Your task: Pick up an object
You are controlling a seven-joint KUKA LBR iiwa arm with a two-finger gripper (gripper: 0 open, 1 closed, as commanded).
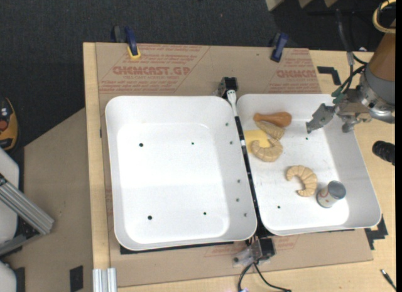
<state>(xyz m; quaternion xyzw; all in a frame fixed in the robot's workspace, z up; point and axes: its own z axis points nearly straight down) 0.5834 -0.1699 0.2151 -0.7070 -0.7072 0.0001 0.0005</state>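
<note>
- Camera view, bench: two shallow white bins sit side by side on a brown cardboard sheet (188,64) with red print. The left bin (125,115) and the right bin (358,178) touch along their inner rims, where a black strip (242,152) runs between them.
- Camera view, clamps: a blue and yellow clamp (130,39) grips the far edge of the cardboard sheet on the left; a blue clamp (279,46) grips it further right.
- Camera view, arm: the grey arm (382,80) enters from the right, above the far right corner of the right bin.
- Camera view, tool: the gripper (331,117) hangs over the far right part of the right bin. Nothing is seen between its fingers. Whether they are spread or closed cannot be told from this angle.
- Camera view, right bin contents:
  - an orange-tan drumstick-shaped piece (274,119) lies near the far rim, left of the gripper and apart from it;
  - a yellow flat piece (254,137) lies just below it;
  - a tan croissant-shaped piece (267,148) overlaps the yellow flat piece;
  - a second croissant-shaped piece (303,179) lies nearer the front;
  - a small grey cylinder (331,193) lies just right of the second croissant-shaped piece, near the front right corner.
</note>
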